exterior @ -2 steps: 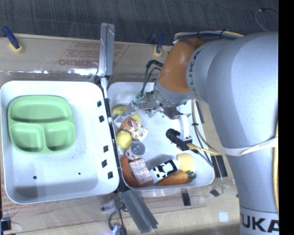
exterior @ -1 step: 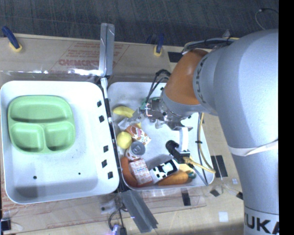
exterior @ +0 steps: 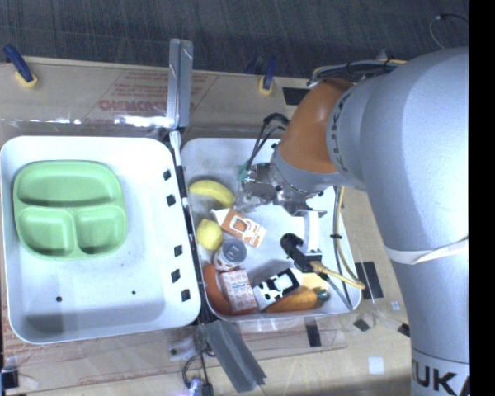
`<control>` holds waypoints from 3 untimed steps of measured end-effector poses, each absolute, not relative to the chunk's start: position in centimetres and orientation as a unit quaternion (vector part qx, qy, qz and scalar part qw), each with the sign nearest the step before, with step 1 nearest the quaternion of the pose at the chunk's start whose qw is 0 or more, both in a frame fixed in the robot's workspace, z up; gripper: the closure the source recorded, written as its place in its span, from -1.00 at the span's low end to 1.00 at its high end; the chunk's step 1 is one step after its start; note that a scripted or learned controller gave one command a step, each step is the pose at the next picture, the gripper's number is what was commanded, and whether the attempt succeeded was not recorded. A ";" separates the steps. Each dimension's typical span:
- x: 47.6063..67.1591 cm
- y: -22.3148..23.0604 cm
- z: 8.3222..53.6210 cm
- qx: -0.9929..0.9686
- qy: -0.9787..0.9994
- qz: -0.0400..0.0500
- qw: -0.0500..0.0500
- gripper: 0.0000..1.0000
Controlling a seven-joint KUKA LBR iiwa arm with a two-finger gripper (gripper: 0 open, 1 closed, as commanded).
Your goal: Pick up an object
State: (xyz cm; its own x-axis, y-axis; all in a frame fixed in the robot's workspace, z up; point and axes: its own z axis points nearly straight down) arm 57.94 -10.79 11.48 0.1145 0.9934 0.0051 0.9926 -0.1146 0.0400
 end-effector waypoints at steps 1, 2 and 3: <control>55.2 -8.2 18.9 0.901 0.433 -0.002 -0.001 1.00; 55.2 -8.2 18.8 0.901 0.433 -0.003 -0.002 -1.00; 54.8 -8.9 11.1 0.915 0.403 0.007 0.002 -1.00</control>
